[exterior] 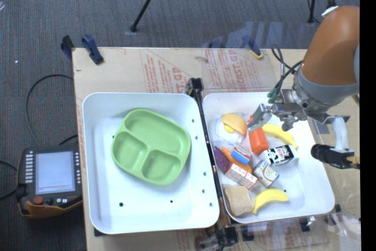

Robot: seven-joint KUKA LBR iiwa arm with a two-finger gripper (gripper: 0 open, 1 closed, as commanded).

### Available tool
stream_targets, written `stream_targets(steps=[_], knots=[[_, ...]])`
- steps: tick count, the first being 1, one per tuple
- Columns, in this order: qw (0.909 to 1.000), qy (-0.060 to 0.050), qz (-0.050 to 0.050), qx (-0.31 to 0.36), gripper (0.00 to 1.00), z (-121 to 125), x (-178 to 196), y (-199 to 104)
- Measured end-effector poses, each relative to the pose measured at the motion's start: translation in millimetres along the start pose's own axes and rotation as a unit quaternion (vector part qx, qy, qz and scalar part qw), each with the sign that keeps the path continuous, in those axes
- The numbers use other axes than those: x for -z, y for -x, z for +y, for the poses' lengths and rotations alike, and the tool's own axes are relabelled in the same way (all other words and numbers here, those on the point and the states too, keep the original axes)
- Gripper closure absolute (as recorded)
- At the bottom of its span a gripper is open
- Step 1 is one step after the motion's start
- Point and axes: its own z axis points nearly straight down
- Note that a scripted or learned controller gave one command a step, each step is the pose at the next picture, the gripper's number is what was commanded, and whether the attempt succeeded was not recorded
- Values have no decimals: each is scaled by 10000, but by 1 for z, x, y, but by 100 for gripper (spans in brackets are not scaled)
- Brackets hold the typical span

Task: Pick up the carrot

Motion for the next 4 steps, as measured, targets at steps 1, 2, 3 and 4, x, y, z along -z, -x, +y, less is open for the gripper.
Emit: stream_targets(steps=[1, 2, 3, 4], knots=[[9991, -61, 11, -418, 0, 30, -150, 8], [9945, -8, 8, 1049, 0, -21, -177, 10], [9951, -21, 20, 984, 100, -21, -167, 14], [9956, 64, -7, 938, 100, 44, -72, -43]])
